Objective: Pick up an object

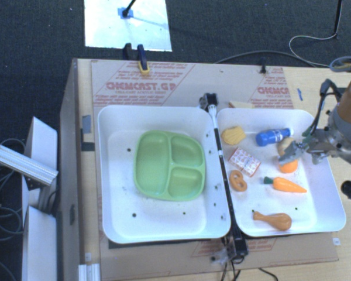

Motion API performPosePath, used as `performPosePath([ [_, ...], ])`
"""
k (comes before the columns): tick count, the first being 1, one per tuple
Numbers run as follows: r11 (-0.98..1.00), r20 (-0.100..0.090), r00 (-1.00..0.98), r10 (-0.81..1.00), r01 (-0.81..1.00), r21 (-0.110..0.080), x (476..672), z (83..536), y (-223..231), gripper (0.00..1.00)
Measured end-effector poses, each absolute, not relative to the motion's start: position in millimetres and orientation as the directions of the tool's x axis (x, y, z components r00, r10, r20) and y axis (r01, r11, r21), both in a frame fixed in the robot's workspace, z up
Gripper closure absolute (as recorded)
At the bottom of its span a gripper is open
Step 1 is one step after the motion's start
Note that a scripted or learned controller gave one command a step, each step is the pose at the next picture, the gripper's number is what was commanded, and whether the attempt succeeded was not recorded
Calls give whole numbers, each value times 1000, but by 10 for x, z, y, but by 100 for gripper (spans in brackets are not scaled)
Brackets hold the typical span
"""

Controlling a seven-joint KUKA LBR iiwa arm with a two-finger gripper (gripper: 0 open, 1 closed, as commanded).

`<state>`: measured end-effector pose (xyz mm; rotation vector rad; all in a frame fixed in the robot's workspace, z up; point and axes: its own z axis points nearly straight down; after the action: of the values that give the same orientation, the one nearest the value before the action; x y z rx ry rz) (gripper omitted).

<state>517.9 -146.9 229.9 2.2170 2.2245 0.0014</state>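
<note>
Your tool (292,153) hovers over an orange piece (288,167) at three o'clock; grip state unclear, nothing lifted yet.

I count two white bins on the bench: the left bin (114,227) and the right bin (330,215).

In the left bin there is one thing, a green divided plate (168,165) with three compartments.

In the right bin I count seven things: one blue bottle (272,136), one yellow piece of toy food (233,135) near the far left corner, one checked red and white packet (245,161), one pretzel (238,181), one carrot (288,184), one small orange piece (288,167) beside my one gripper (292,151), and one brown drumstick (273,219) near the front edge.
</note>
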Motion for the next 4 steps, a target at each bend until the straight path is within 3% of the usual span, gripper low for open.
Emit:
performPosePath([
  [2, 3, 0, -3, 1000, 1000, 0, 5739, 840, -1717, 0],
  [3, 5, -1, -5, 1000, 1000, 4, 5750, 952, -1720, 100],
  [4, 4, 1, -4, 1000, 1000, 2, 6141, 847, -1216, 100],
])
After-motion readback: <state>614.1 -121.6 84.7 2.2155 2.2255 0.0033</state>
